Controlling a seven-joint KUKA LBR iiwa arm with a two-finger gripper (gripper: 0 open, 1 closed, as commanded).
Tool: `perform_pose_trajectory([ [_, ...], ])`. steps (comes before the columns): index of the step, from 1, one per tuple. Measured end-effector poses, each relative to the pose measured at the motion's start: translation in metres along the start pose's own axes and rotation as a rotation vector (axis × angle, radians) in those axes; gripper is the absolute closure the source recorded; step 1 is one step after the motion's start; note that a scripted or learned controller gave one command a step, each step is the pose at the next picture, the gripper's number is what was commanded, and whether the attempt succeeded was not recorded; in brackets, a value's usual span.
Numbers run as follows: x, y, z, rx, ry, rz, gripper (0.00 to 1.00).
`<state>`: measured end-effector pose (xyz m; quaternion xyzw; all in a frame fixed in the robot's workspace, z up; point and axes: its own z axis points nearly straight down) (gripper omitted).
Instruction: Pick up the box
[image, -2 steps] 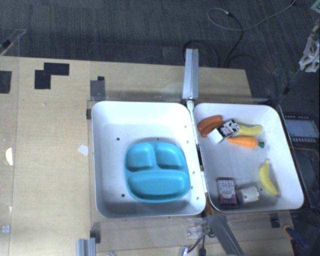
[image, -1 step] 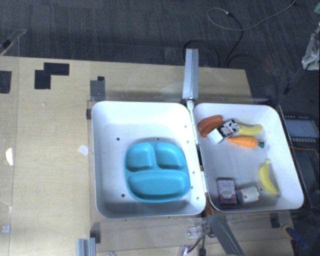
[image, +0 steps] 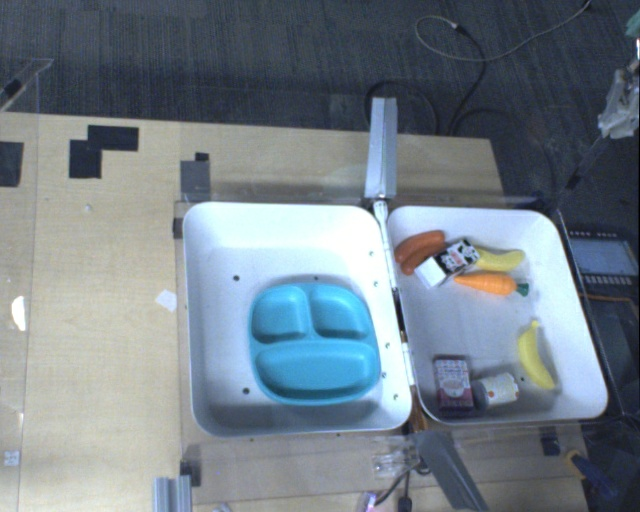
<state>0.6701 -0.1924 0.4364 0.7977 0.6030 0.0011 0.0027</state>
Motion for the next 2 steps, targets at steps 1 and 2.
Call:
perform_pose_trajectory([
  [1, -0.002, 0.000, -0.001, -0.002, 0.001, -0.240, 1.00],
  [2, 0.028, -0.008, -0.001, -0.003, 0.002, -0.490, 1.00],
])
